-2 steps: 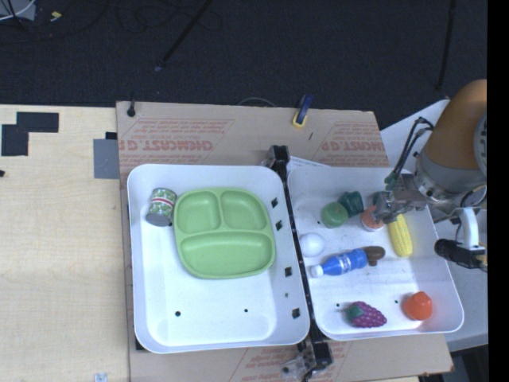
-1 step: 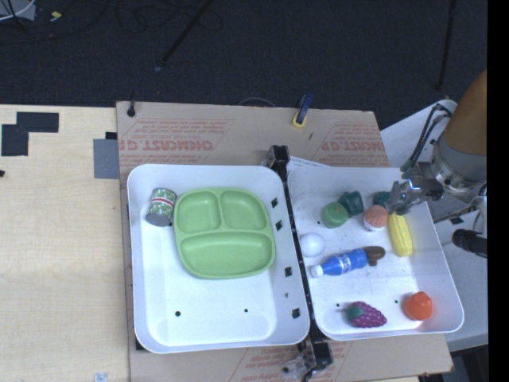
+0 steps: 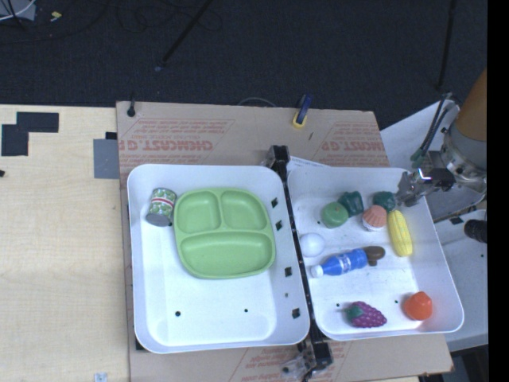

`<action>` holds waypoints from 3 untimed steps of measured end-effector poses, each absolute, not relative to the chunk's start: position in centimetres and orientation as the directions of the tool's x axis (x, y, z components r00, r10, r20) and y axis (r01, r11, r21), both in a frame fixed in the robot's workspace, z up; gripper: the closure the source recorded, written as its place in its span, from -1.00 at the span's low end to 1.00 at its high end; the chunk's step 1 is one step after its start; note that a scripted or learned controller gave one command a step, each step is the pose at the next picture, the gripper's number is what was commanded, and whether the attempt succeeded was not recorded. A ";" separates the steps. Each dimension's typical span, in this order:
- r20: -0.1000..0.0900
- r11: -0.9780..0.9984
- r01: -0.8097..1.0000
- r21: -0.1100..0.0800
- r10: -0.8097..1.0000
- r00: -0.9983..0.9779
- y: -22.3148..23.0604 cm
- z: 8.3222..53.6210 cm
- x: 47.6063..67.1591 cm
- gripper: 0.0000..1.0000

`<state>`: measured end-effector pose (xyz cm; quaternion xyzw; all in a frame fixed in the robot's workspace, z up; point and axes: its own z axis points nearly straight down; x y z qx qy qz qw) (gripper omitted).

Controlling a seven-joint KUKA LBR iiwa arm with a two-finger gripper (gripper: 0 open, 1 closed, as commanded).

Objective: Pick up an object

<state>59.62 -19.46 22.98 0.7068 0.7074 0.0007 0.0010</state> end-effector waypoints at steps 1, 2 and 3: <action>0.003 0.004 1.000 -0.002 1.000 -0.004 -14.3 21.8 61.2 1.00; 0.002 0.004 1.000 0.000 1.000 -0.004 -10.0 22.0 63.6 1.00; 0.002 0.003 1.000 -0.001 1.000 -0.003 -6.4 21.9 64.1 1.00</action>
